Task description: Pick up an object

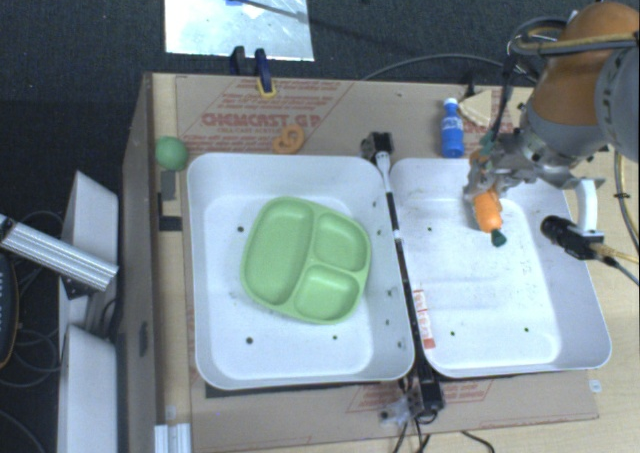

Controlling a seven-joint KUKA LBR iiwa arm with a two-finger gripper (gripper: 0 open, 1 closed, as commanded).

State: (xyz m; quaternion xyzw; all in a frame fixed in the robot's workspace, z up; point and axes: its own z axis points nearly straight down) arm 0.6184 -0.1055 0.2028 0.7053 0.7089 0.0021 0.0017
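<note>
While the gripper [488,191] hangs over the right bin [520,341], its fingers seem closed around an orange carrot [488,211]; lifting it clear looks like what remains.

Bench [330,106]: brown board surface, printed lettering. Bearing two shallow white bins side by side, left bin [215,341] and right bin [575,336]; blue bottle [452,128], upright, behind right bin; green ball [171,152] near left bin's far corner.
</note>
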